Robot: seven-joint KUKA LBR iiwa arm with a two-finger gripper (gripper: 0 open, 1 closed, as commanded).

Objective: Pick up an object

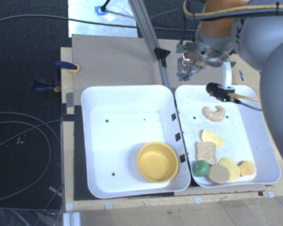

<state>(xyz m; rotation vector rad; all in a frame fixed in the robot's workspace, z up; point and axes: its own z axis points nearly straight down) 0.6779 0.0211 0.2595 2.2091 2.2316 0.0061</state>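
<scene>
Two shallow white bins sit side by side on a brown board (pixel 113 60). The left bin (pixel 92 126) holds a yellow bowl (pixel 156 161), round and upright, near its front right corner. The right bin (pixel 257 131) holds seven small food-like pieces. A pale tan croissant (pixel 214 113), curved with its ends pointing away from the camera, lies alone in the far half of the bin. The rest sit nearer the front. A yellow wedge (pixel 212 138) lies just behind a square speckled cracker (pixel 205 151) and seems to touch it. In front of the cracker is a green lump (pixel 201 168), hard against the bin's left wall. Beside it lies a beige disc (pixel 219 174), which overlaps a pale yellow piece (pixel 231 166). A small ridged yellow piece (pixel 246 167) lies just to the right of that one.

The gripper (pixel 186 72) hangs over the board just beyond the bins' far rims, about where the two bins meet, well apart from every piece. It is blurred and seen from above, so I cannot tell whether it is open or closed. The grey arm (pixel 264 36) with its orange band (pixel 224 6) comes in from the upper right. A slanted metal pole (pixel 146 27) crosses the board just left of the gripper, and blue clamps (pixel 61 66) grip the board's left edge
</scene>
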